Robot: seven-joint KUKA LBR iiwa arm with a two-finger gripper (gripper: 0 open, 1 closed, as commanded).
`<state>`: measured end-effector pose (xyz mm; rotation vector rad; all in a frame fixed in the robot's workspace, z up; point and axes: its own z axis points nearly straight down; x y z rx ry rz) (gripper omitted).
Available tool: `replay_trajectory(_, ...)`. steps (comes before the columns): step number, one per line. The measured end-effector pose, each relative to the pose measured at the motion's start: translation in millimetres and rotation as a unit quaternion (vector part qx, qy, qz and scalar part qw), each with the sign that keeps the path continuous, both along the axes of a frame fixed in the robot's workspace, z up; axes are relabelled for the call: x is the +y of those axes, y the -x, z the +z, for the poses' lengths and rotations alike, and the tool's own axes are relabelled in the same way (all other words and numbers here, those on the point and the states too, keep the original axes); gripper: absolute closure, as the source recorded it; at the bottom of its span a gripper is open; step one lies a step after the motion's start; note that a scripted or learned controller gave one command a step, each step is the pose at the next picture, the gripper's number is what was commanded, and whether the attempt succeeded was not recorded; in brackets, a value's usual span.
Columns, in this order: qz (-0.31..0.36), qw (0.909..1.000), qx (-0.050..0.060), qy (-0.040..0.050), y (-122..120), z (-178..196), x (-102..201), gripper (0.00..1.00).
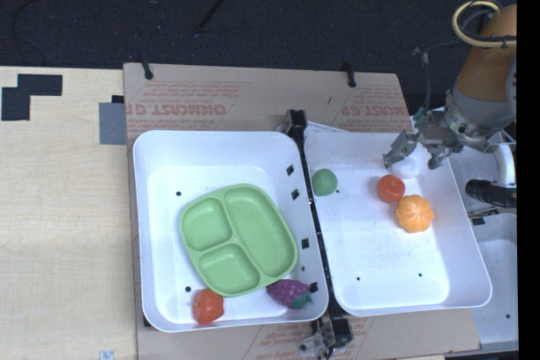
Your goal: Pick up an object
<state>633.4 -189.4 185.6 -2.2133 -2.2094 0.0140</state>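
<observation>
My gripper [418, 154] hangs over the far right part of the right bin [371, 278], its two fingers spread open with nothing between them. Just below it lies a small red tomato-like ball [391, 188], and an orange fruit [414, 213] rests next to that, nearer the bin's right wall. A green ball [324, 181] sits at the right bin's left side by the divider. In the left bin [160, 173] are a green divided plate [237, 239], a red strawberry-like piece [207, 305] and a purple grape bunch [288, 292].
The arm's orange band and grey wrist [485, 84] come in from the upper right. Cardboard [253, 101] lies under both bins. A pale wooden bench top [59, 215] stretches to the left. A black part [494, 192] sticks in beside the right bin's right wall.
</observation>
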Motion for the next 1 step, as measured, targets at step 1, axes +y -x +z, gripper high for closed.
replay_trajectory(1,0.001,1.0000,-0.007,0.0014,-3.2,9.1,-0.1,0.00)
